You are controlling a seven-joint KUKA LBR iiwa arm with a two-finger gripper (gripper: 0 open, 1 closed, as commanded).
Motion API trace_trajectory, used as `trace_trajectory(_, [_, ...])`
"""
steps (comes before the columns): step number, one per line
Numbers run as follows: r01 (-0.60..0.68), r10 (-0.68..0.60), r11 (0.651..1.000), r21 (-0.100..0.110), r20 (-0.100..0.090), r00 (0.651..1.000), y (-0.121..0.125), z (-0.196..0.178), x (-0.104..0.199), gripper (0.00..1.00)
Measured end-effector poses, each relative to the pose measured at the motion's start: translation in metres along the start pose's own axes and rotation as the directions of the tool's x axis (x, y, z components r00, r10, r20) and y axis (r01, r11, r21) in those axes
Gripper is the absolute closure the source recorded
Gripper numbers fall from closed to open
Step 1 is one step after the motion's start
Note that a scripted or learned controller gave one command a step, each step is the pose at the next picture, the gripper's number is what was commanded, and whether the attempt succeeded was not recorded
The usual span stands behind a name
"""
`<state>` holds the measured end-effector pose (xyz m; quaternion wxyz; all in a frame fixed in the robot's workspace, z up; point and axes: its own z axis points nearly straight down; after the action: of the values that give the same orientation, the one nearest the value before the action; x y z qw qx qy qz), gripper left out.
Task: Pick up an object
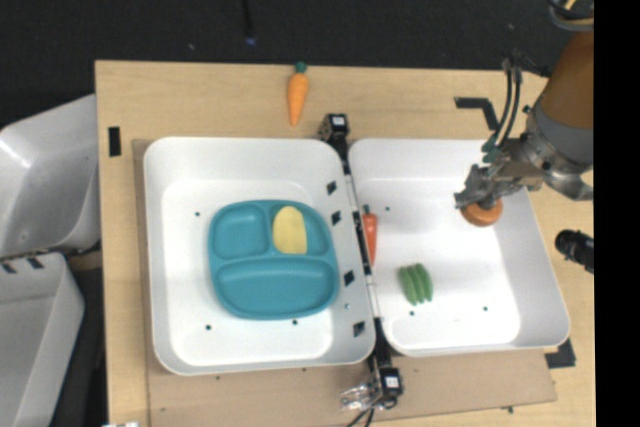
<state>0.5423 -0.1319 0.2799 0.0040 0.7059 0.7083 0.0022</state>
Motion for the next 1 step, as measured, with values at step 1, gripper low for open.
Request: trace_trajectory(1, [0.001,-0.001,1.0,0.006,-0.001,1.0,0.0009,0.0006,-0.0006,1.0])
